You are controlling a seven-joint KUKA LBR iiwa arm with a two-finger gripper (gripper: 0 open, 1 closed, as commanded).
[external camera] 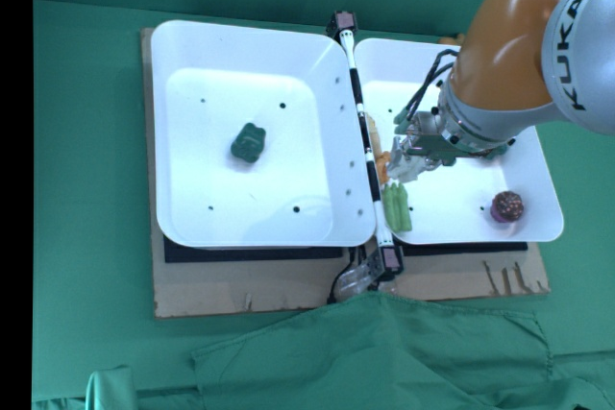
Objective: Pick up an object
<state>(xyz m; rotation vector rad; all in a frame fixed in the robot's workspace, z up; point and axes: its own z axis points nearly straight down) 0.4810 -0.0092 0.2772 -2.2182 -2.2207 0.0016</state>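
arm [519, 43]: reaches from right, wrist bent down | pincer [404, 166]: low over right bin [538, 206], grip state unclear

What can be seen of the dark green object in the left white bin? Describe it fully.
The small dark green lumpy object lies on the flat floor of the left white bin, a little left of the floor's middle. It is blocky with rounded, bumpy edges, and a paler green patch shows on its top face. The surface looks matte, like soft plastic or rubber, though the material cannot be told for sure. It lies alone, touching only the bin floor, clear of the walls.
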